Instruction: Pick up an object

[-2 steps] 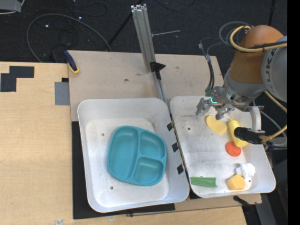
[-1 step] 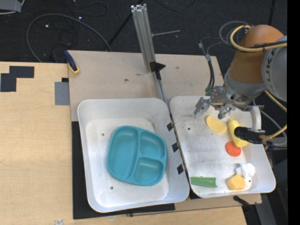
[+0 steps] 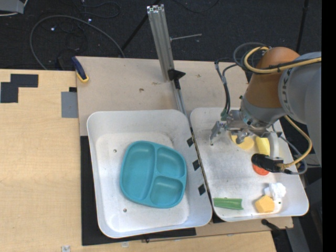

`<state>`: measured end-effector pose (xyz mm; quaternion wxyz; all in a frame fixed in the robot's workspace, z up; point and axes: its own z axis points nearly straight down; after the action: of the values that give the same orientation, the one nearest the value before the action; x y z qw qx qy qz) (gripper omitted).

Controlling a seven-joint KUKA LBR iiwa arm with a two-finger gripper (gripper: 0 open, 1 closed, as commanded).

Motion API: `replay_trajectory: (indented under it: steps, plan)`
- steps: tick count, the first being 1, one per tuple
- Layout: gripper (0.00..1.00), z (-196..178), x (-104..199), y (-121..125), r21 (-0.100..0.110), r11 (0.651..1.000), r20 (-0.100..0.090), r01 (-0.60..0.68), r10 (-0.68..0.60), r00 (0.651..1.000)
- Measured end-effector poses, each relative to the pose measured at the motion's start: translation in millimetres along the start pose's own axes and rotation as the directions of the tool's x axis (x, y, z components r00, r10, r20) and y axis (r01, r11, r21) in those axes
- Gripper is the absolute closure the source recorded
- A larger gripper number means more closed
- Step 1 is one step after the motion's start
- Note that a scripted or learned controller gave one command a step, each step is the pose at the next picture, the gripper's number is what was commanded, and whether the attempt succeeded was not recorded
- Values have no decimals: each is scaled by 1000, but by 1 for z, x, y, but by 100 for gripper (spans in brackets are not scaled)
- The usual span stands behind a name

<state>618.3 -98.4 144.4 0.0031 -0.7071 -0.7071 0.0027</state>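
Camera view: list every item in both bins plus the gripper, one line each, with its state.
Gripper: low over the right bin, nothing visibly held.
Teal divided plate: flat, upright, in the left bin.
Green block: lying flat near the right bin's front.
Orange-yellow block: resting at the front right corner.
White object: touching that block.
Yellow object: partly hidden by the arm.
Red object: beside the yellow one.
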Motion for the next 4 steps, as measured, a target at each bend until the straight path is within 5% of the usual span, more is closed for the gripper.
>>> replay_trajectory:
  steps: [1,2,4]
  plan:
    - [0,50,0,1,-8,1000,1,-2,2,1000]
    - [100,40,0,0,-5,1000,-1,-5,5,1000]
    - [100,-56,0,-12,-10,1000,1,-4,4,1000]
